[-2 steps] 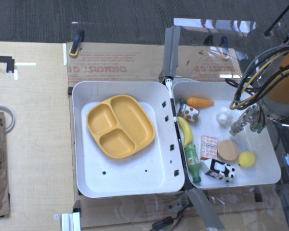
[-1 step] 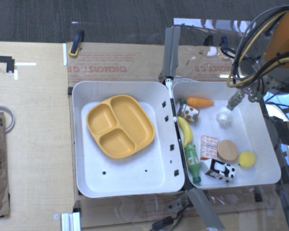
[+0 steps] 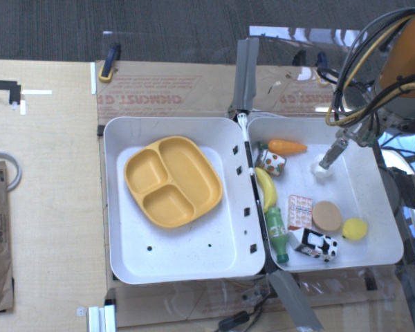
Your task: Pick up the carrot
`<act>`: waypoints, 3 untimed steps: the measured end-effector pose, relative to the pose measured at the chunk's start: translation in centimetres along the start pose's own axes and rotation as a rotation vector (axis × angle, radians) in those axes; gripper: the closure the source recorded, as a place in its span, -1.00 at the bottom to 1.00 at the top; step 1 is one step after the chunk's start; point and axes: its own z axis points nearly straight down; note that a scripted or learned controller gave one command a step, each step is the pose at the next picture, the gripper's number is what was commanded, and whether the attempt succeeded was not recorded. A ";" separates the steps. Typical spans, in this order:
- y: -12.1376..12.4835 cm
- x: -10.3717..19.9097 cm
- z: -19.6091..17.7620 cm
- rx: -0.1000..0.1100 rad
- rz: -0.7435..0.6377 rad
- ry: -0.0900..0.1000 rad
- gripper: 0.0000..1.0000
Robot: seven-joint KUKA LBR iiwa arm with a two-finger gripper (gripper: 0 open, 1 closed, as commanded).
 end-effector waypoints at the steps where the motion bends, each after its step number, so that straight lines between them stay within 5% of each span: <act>1: 0.8 2.2 2.9 0.000 -0.243 0.001 -1.00; 2: -2.3 6.0 8.7 -0.001 -0.461 0.002 -1.00; 3: -0.9 1.3 3.2 -0.002 -0.581 -0.001 -1.00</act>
